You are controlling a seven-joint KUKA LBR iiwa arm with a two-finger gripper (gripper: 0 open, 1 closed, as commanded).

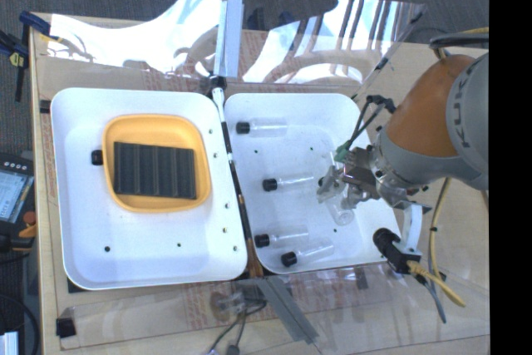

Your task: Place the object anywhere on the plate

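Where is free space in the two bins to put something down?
Left bin: a bare white margin surrounds the yellow plate, widest along the near edge. The plate's centre holds a dark ribbed insert. Right bin: clear tubes with black caps lie scattered, and the tool crowds its right side.

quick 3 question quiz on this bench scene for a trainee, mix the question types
1. True or false: the yellow plate sits in the right bin.
2. How many black-capped clear tubes lie in the right bin?
3. The gripper is over: A) the left bin B) the right bin C) the bench outside both bins.

Key
1. False; the plate is in the left bin.
2. Four: top, middle, and two near the front.
3. B.
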